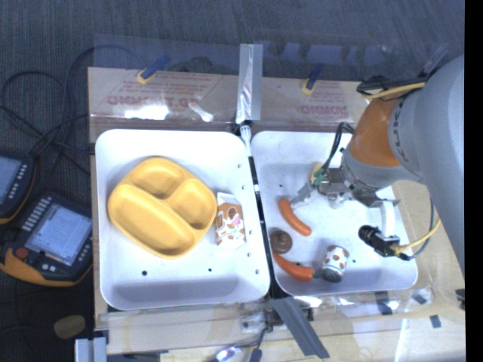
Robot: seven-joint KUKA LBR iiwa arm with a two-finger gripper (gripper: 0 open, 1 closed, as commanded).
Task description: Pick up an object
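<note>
My gripper hangs low over the middle of the right bin, on the grey arm with its orange band. Just left of and below it an orange sausage-shaped piece lies at a slant on the bin floor. A brown round object sits below that. A second orange piece lies near the front wall, next to a small patterned can on its side. Nothing is visibly held by the gripper.
The left bin holds a large yellow divided dish and a small printed packet against its right side. A black connector with a yellow cable hangs off the arm over the right bin. Handheld controllers lie left of the bench.
</note>
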